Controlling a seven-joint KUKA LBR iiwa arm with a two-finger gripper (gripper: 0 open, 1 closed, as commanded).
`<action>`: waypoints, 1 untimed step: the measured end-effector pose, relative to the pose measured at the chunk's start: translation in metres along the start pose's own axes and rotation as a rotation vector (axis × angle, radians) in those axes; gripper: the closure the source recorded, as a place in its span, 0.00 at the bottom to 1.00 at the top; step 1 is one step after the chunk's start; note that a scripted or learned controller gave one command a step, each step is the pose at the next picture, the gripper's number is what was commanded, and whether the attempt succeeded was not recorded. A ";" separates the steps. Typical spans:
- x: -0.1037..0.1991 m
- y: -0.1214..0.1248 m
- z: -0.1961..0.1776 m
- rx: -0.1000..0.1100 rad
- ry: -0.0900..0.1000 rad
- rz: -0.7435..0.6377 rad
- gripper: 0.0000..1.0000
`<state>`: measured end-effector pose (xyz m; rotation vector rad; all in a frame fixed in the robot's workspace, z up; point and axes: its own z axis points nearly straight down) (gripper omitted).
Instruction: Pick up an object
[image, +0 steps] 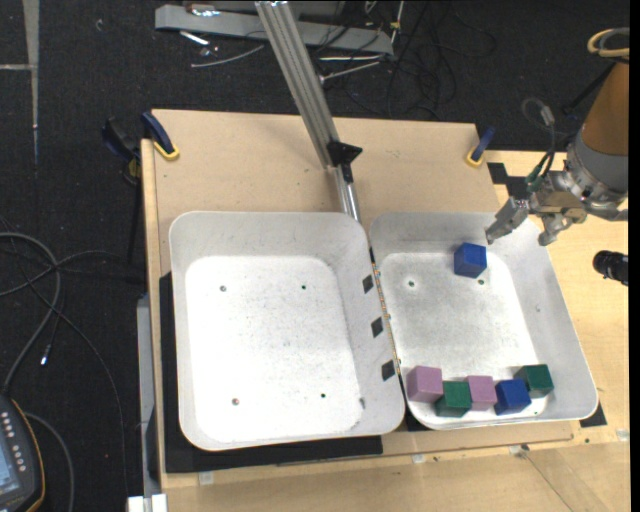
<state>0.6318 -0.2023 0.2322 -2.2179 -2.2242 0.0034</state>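
Arm (606, 130) reaches in from the right, its wrist hanging above the right bin's (560, 320) far right corner. Gripper (522, 229) points down and leftward with fingers spread apart, nothing between them. A blue cube (470, 260) sits just below and left of it. Five more cubes (478, 390) line the bin's near edge.
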 end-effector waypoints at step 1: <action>0.008 0.049 0.142 0.003 0.002 -0.002 0.00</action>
